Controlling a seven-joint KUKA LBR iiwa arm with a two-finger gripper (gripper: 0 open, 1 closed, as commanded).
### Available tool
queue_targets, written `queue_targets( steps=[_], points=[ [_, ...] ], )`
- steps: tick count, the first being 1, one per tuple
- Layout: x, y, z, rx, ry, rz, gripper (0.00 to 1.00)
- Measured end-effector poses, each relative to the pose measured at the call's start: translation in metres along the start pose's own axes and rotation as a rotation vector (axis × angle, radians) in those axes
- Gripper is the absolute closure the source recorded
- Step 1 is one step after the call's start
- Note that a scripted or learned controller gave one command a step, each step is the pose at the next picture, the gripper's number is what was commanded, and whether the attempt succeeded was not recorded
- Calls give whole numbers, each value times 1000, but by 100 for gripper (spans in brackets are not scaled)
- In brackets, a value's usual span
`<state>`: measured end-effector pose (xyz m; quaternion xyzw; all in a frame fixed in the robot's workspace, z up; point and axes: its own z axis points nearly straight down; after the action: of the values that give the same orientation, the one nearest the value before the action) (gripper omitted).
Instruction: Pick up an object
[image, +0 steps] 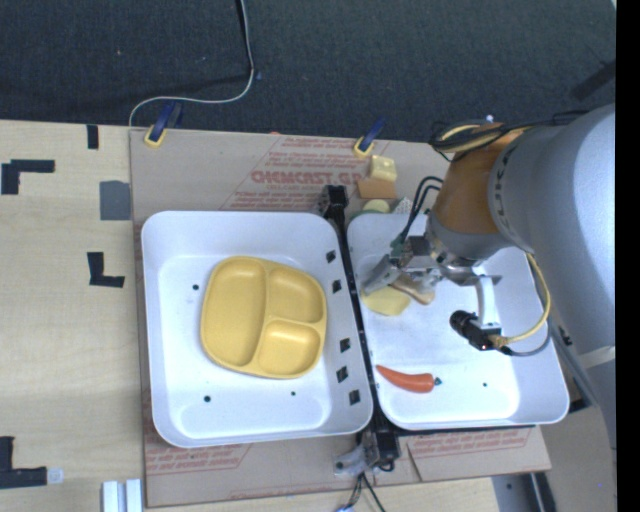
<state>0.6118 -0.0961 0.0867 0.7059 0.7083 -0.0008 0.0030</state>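
Arm reaches from the right into the right bin (520, 405). Gripper (400, 272) sits low over a pale yellow piece (386, 301) by the bin's left wall; can't tell its state. Red chili pepper (407, 379) lies nr front of the bin, long axis left-right, stem end pointing right. Yellow divided tray (264, 317) lies in left bin (160, 300).
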Motion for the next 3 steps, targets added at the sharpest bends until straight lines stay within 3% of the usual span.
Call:
queue_targets(
  steps=[1, 2, 3],
  points=[
    [1, 37, -2, -4, 3, 2, 0],
    [-11, 35, -3, -7, 6, 0, 0],
    [-12, 35, -13, -10, 1, 1, 100]
  ],
)
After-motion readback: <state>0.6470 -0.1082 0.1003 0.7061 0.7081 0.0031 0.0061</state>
